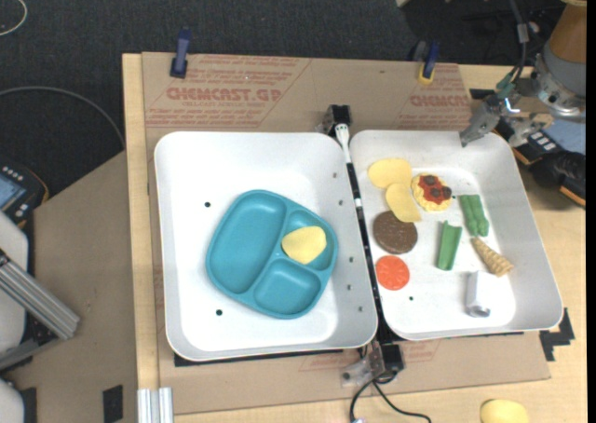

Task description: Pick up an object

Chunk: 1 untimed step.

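Two white bins are sitting side by side on the bench, edges touching down the middle. Left bin (177, 225) is holding a teal divided plate (251, 244), lying tilted, with a pale yellow chip-like piece (304, 243) resting in its upper right compartment.

Right bin (531, 263) is carrying the loose items:
- two yellow chip-like pieces (396, 184), overlapping, upper left
- small pizza-like piece (433, 193) with red topping, touching the lower yellow one
- brown round disc (395, 233) just below the yellow pieces
- red-orange disc (392, 272) below the brown one, near the bin's left wall
- two green sticks: one (474, 213) beside the pizza piece, one (449, 247) lower and to its left
- tan cone-like piece (491, 257) right of the lower green stick
- small grey piece (475, 297) near the front

Gripper (485, 122) is hanging over the right bin's far right corner, well apart from every item. Fingers are looking slightly apart, nothing between them. Nothing is getting picked at this moment; all candidates are lying flat in the bins.

One more yellow object (503, 410) is sitting on the bench outside the bins, at the front right.
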Available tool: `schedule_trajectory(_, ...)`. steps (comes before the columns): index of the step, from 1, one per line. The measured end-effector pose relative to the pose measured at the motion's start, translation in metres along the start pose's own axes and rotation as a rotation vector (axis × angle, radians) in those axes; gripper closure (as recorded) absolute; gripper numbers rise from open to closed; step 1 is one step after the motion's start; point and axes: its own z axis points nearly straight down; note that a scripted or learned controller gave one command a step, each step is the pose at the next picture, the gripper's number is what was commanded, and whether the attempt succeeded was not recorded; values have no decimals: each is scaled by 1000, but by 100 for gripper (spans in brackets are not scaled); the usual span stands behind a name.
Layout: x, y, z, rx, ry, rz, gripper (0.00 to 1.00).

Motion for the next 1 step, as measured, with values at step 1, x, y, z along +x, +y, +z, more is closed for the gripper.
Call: schedule_trajectory(1, -12, -67, -45, 4, 2, 1, 0)
